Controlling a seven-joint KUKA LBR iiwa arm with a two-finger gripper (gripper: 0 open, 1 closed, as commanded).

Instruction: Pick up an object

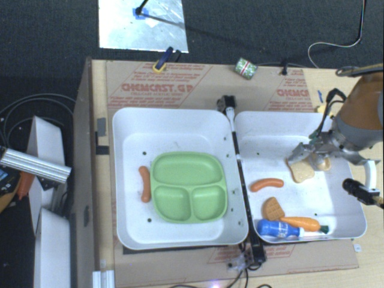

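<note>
The robot arm [363, 116] comes in from the right side of the picture. Its gripper [307, 153] hangs low in the right bin [282, 125], right at a toy slice of bread [302, 171]. The metal tips sit at the top edge of the bread. I cannot tell if the jaws are wide or narrow, or if they hold the bread.

Lower in the right bin lie a toy sausage [266, 185], a brown cookie [273, 209], a carrot [300, 223] and a blue bottle [279, 229] along the bottom wall.

The left bin [129, 125] holds a green plate [189, 186] with three parts. Another toy sausage [144, 184] lies just left of the plate.
</note>
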